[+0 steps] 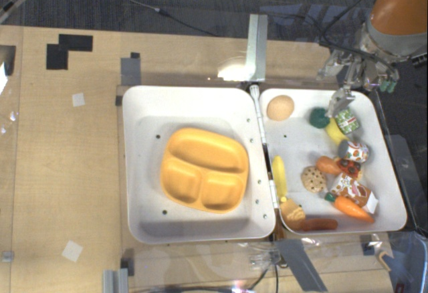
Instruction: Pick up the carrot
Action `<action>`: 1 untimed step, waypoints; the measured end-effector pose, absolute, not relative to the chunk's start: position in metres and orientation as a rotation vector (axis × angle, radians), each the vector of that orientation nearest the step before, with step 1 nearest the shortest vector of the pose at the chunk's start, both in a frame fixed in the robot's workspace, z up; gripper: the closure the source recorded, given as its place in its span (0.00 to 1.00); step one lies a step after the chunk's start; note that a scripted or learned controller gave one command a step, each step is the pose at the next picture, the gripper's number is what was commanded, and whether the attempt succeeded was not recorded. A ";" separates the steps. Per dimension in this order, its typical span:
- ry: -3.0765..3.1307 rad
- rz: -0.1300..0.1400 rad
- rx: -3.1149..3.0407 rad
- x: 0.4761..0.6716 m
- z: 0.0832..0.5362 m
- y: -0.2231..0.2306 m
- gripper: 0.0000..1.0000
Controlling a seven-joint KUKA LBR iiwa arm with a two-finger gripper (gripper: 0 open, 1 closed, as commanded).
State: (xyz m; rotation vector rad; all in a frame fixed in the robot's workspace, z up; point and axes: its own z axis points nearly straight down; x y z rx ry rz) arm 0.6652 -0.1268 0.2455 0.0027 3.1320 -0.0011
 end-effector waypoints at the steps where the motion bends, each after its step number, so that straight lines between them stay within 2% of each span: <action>1: 3.129 -0.002 0.085 0.609 0.092 -0.144 0.00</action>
